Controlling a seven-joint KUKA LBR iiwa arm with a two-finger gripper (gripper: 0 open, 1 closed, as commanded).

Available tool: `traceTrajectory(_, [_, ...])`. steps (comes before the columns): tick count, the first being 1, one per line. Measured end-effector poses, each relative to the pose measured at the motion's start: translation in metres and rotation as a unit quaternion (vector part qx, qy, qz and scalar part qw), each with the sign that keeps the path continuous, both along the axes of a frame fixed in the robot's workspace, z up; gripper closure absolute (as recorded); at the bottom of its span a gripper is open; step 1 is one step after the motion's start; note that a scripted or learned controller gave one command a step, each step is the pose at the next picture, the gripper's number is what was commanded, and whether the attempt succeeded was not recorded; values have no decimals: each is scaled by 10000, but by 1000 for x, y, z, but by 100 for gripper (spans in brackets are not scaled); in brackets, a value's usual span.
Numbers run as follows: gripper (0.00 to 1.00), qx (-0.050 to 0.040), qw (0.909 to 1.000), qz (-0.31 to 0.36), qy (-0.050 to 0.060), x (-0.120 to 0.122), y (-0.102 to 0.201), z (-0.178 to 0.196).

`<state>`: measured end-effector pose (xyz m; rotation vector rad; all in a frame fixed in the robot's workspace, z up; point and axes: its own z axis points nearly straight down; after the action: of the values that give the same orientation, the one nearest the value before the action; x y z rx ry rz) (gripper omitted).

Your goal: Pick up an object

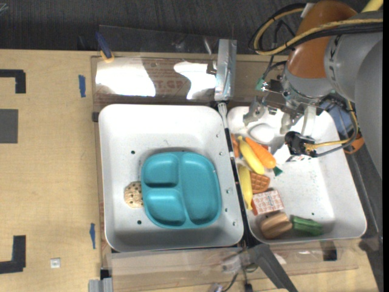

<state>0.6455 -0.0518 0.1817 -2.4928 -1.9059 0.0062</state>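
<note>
**Robot claw low in the right bin, nothing lifted yet**

The claw point(275, 121) hangs at the far end of the right bin point(340, 205), over a white object point(261, 131); whether it is gripping cannot be told. Just nearer lie a toy carrot point(260, 154), a banana point(244, 184) and a waffle point(260, 182). The left bin point(121, 126) holds a teal divided tray point(180, 188). The pick looks undone

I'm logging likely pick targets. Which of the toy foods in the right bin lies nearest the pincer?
The toy carrot, orange with a green tip, lies just below the pincer. The waffle, bread roll and green vegetable lie further toward the bin's near edge.
</note>
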Motion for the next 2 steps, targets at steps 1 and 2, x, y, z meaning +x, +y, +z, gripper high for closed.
traceTrajectory(1, [0,7,9969,785,3,-51,-2,0])
traceTrajectory(2, [0,0,9950,993,-54,-51,-42,-95])
